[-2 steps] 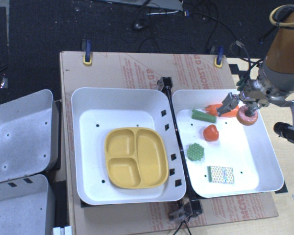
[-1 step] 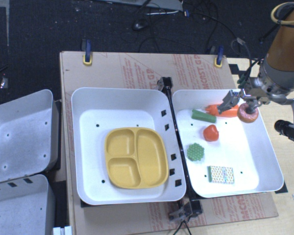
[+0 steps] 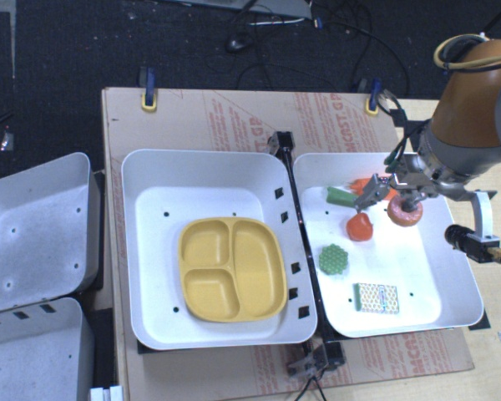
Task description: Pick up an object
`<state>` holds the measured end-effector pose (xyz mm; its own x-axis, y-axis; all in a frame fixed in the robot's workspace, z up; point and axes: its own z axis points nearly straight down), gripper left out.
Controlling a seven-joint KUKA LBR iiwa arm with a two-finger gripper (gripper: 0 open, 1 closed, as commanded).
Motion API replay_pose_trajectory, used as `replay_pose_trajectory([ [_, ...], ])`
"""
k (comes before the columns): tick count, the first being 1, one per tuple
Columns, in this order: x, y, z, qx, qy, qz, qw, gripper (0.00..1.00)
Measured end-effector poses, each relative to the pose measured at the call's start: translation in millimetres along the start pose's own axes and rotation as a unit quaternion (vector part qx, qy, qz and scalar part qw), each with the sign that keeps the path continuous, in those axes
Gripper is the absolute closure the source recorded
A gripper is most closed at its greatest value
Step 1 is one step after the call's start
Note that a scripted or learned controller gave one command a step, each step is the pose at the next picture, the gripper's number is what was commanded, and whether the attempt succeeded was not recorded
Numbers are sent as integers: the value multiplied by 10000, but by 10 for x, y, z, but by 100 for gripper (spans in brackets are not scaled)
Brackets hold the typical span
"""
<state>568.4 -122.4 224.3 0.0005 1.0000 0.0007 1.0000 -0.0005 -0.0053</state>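
A: Where's the arm (image 3: 472, 98)?

B: Upper right of the frame, grey with the orange band, reaching down over the right bin (image 3: 451, 303). Its gripper (image 3: 394, 192) sits over that bin's upper part.

A: Open or closed?

B: I cannot tell. The wrist hides most of it from this slant, and nothing clearly shows held.

A: What lies near it?

B: A pink ring (image 3: 404, 214) just below it, at the right. An orange piece (image 3: 365, 185) and a green block (image 3: 341, 196) lie just left of it, touching each other as far as I can see. A red ball (image 3: 360, 227) sits below those, near the ring but apart from it.

A: Anything else in that bin?

B: A green knobbly ball (image 3: 333, 259) lower left of centre, and a patterned sponge (image 3: 377, 297) below it, toward the bottom edge.

A: And the left bin (image 3: 142, 249)?

B: A yellow tray (image 3: 232, 268) with three compartments lies flat in its middle.
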Motion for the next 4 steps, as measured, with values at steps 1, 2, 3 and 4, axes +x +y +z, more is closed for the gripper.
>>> replay_pose_trajectory([
  [1, 37, 45, 628, 5, 1, 1, 10000, 0],
  [2, 68, 117, 1095, -5, 1, -2, 10000, 0],
  [3, 64, 126, 962, -34, -7, 5, 10000, 100],
  [4, 21, 69, 505, -47, -10, 7, 10000, 100],
])
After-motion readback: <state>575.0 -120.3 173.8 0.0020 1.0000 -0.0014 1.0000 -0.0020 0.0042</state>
